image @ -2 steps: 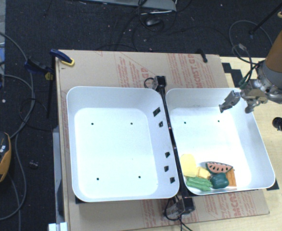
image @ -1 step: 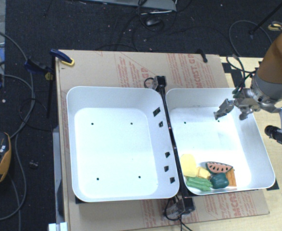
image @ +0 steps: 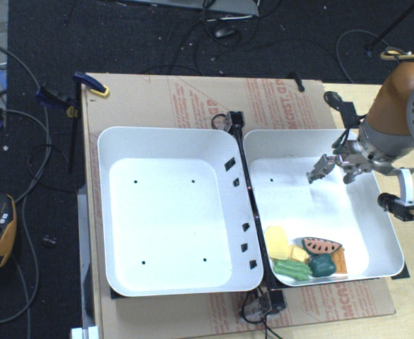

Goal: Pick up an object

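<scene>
Two white bins sit side by side on a brown bench. The left bin is in the middle of the frame. The right bin is at the right side. A black strip runs down between them.

The toys are all in a little pile at the bottom of the right bin, in the lower right of the frame. A yellow toy lies at the left of the pile, right by the bin's left wall. A green toy lies just below it, long and thin, and its long side runs from upper left to lower right. A melon slice lies to the right, with its long side going across the frame. A dark green toy sits just under the slice, and an orange toy peeks out at its right. The toys touch each other, so they crowd one another.

The arm comes in from the upper right. The claw hangs over the top part of the right bin, well apart from the pile. Its fingers are spread and pinch nothing.

Wires lie on the dark floor around the bench.
</scene>
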Robot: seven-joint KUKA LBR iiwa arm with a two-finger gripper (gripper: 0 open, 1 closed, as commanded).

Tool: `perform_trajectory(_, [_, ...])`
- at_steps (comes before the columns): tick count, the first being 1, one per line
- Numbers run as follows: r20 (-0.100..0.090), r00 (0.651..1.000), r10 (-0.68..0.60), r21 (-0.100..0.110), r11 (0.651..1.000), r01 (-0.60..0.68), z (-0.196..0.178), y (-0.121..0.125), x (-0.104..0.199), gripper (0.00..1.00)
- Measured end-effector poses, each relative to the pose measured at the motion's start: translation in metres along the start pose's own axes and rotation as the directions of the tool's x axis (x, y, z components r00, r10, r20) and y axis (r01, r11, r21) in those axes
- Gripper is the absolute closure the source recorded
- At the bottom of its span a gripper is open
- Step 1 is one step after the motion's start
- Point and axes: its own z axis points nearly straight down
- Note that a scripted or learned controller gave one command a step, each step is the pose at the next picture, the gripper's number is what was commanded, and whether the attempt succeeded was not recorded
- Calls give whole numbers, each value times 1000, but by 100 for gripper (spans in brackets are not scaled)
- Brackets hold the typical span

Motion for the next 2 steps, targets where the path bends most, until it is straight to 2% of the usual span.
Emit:
perform_trajectory(1, [1,1000,0,-4,1000,0,-13,1,0,100])
perform_trajectory(2, [2,1000,0,-7,1000,0,-55,2,2,100])
